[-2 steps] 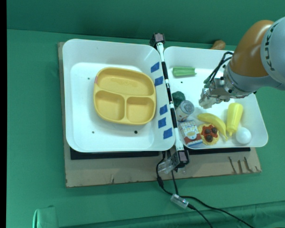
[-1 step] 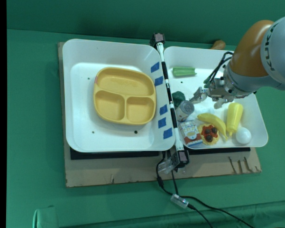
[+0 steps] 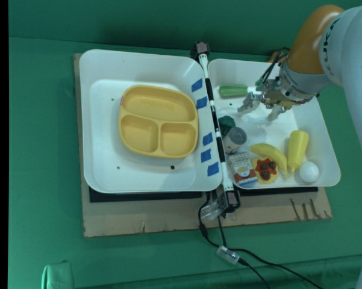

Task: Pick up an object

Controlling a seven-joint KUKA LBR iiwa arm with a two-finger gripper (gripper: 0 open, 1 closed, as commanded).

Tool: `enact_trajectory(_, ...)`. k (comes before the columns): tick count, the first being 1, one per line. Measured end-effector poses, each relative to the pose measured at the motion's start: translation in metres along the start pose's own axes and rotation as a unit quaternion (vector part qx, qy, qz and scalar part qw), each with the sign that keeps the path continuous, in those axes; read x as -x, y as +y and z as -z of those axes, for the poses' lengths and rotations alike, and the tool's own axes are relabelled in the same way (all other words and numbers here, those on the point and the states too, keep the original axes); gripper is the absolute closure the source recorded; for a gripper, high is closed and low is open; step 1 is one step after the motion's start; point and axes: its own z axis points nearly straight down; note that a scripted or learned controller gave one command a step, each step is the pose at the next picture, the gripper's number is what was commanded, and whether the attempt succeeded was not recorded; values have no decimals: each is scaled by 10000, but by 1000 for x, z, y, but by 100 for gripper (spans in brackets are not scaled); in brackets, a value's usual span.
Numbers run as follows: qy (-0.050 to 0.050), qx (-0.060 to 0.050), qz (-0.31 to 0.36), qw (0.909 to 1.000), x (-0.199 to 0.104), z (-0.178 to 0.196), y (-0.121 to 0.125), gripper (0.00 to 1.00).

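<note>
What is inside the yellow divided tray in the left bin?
Nothing lies in the yellow tray; its three compartments show bare. Whatever is under it, on the left bin floor, is covered.

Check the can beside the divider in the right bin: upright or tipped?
Tipped. The can lies on its side with its round end turned up toward the camera, resting against the dark green object.

Yellow tray (image 3: 158, 121) (white bins (image 3: 102, 131))
</note>
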Motion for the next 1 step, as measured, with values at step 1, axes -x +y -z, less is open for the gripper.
enact_trajectory(1, -4, -38, 4, 10000, 8, -2, 66, 0)
